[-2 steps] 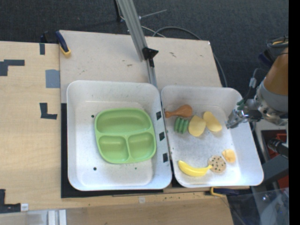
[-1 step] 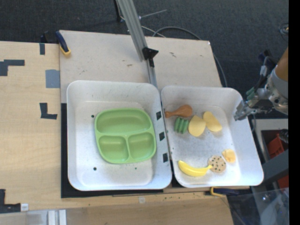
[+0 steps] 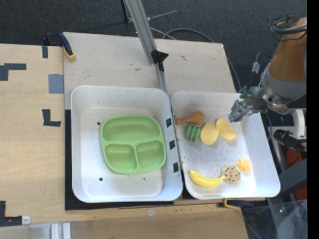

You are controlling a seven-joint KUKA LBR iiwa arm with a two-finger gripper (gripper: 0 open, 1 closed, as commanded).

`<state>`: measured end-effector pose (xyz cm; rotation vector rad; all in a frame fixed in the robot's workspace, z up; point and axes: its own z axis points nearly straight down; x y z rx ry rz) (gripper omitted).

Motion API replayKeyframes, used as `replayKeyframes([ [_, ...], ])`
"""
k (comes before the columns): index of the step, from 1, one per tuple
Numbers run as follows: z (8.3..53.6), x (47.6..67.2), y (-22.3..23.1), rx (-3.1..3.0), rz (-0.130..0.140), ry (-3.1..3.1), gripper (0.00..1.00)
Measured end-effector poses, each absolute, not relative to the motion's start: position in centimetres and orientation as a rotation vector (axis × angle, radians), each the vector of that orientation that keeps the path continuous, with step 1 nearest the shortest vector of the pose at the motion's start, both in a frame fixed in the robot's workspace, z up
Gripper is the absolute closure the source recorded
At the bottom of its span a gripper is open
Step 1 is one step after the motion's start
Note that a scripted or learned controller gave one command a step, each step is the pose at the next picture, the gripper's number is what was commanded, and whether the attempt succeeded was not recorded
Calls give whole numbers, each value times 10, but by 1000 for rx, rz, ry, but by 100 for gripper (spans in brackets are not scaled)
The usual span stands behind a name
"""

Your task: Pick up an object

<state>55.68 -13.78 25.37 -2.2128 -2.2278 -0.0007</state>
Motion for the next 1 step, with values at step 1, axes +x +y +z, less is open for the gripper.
replayKeyframes([
  [1, 239, 571, -80, -2211, 1, -2228, 100],
])
